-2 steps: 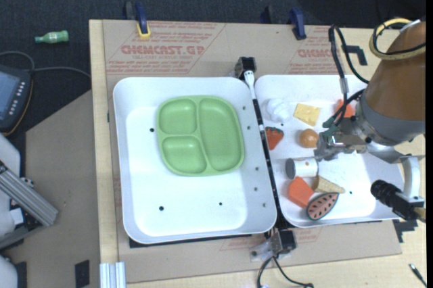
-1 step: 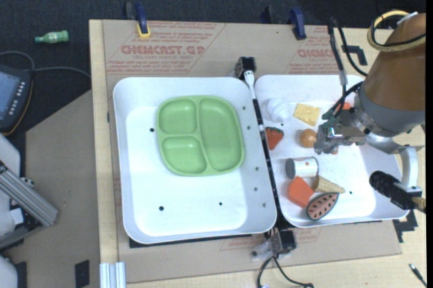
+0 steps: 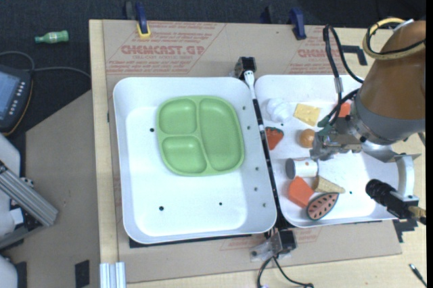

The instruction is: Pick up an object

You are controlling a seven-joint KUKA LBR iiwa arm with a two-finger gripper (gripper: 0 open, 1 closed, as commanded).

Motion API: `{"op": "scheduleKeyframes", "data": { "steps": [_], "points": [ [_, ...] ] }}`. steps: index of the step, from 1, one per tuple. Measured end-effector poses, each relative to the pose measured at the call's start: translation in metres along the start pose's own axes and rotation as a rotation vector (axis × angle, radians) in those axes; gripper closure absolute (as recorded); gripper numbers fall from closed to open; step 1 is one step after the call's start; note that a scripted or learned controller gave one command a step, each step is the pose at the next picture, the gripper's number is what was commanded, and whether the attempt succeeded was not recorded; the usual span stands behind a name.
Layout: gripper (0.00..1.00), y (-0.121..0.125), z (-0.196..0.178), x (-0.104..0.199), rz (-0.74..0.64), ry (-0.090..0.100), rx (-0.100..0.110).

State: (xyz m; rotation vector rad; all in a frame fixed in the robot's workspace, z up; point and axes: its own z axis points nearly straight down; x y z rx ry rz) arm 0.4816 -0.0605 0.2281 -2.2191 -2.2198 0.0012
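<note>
The right bin (image 3: 352, 209) holds several small objects. A yellow wedge (image 3: 308, 113) and a white piece (image 3: 276, 107) lie at its far side. A red piece (image 3: 272, 138) and a small brown ball (image 3: 307, 138) sit near the middle. Closer to the front are a grey and white cylinder (image 3: 301, 167), a tan cone (image 3: 329, 185), an orange block (image 3: 300, 190) and a dark red speckled slice (image 3: 322, 205). My gripper (image 3: 325, 145) hangs over the bin just right of the brown ball and above the cylinder. Nothing is visibly lifted.
The left bin (image 3: 135, 165) holds a green divided plate (image 3: 201, 135). The grey arm with its orange band (image 3: 396, 87) covers the right bin's far right part. Blue clamps (image 3: 142, 19) hold the board at the back edge.
</note>
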Motion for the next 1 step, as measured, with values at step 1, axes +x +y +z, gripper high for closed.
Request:
{"op": "scheduleKeyframes", "data": {
  "steps": [1],
  "points": [
    [1.0, -0.0012, 0.0059, -0.0008, 0.0, -0.001, 0.0]
  ]
}}
